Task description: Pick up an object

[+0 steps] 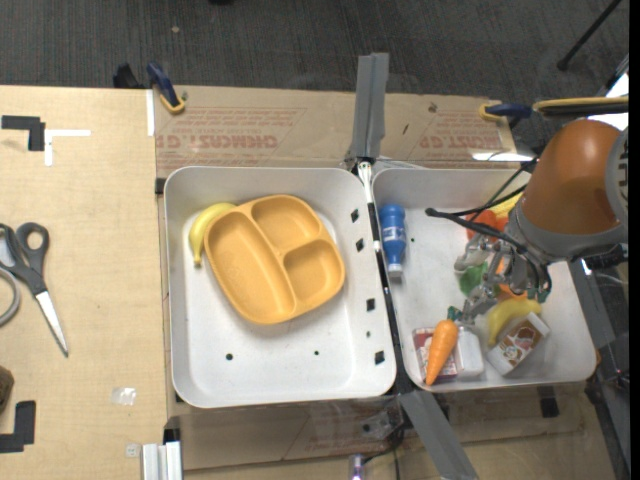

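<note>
Gripper [488, 290] in right white plastic bin [420, 258], just above orange plastic carrot [439, 350]; open/shut state can't tell, green item beside it.

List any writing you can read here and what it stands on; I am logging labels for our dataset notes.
Red print on the cardboard sheet behind the bins: upside down, too blurred to read with confidence.
Label on the blue bottle in the right bin: too small to read.
Printing on the small white packet below the pincer: a red picture, no legible words.
</note>
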Robot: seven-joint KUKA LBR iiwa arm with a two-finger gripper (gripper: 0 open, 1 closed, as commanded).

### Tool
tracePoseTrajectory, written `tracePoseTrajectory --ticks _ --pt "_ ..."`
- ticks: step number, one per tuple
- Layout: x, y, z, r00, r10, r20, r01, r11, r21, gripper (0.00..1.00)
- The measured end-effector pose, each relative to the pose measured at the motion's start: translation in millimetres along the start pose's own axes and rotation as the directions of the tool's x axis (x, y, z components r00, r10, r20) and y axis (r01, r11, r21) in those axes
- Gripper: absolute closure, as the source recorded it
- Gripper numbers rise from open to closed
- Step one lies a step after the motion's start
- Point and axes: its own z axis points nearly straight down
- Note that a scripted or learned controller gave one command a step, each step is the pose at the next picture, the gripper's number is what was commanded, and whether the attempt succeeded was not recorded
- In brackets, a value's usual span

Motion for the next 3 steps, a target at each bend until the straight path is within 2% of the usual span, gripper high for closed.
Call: tracePoseTrajectory --ticks 1,2,3 --pt "-92.7 63.1 -2.3 1.0 0.019 0.004 -0.019 1.0 -0.001 0.0" --pt "-59.9 -37.9 -64.0 0.997 -0.076 0.002 0.076 0.997 0.001 0.0" --pt "-54.0 -52.2 -0.6 0.997 -0.076 0.001 0.076 0.997 0.0 0.0"
